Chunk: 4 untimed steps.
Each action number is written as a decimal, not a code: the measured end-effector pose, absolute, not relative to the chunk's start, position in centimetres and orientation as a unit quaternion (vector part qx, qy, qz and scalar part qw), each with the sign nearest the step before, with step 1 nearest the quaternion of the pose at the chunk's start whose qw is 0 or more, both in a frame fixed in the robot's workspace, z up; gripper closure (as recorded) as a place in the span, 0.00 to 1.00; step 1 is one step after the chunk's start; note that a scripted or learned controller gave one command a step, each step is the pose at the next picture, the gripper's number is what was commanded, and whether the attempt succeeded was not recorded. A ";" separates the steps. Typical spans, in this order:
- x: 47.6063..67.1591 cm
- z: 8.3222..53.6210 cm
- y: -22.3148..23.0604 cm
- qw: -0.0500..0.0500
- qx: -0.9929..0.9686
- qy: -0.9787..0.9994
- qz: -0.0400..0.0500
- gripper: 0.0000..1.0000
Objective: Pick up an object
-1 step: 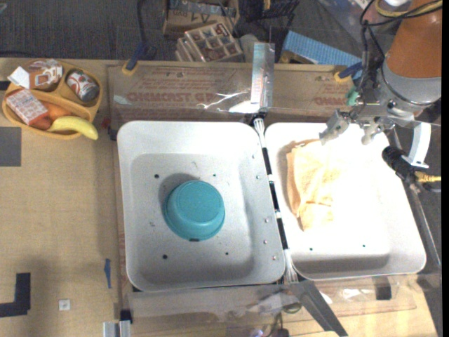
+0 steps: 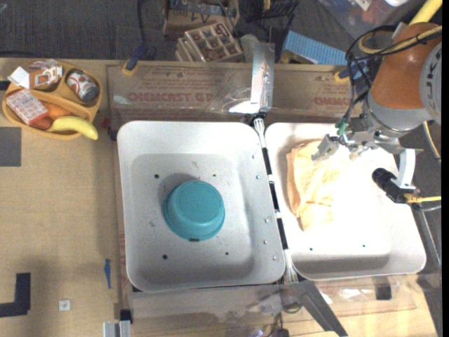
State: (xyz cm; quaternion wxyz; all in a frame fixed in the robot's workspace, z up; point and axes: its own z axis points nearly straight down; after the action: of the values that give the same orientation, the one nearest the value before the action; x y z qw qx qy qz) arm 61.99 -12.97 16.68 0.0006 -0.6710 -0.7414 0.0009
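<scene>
Pale yellow crumpled cloth (image 2: 313, 184) in right white bin (image 2: 393, 255): probably soft, light; pinch a raised fold. Gripper (image 2: 344, 146) closure: cannot tell.

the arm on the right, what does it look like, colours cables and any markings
The arm is a rounded grey body with a broad orange band and part of some dark lettering at the picture's edge. Black cables loop over its top, next to a yellow piece. At the wrist sits a small green part, then metallic grey gripper hardware, with a black cylindrical piece and a white bracket alongside.
</scene>
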 end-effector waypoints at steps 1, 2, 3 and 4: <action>62.0 16.7 -13.0 0.000 -0.671 -0.741 0.001 0.00; 65.5 9.2 -11.7 -0.006 -0.646 -0.763 -0.004 0.00; 65.7 10.1 -11.7 -0.007 -0.647 -0.762 -0.006 1.00; 65.7 10.1 -11.8 -0.007 -0.647 -0.762 -0.005 0.00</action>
State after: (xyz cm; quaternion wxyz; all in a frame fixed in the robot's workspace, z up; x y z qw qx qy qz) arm 65.71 -11.78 10.14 -0.0072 -0.6474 -0.7621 -0.0054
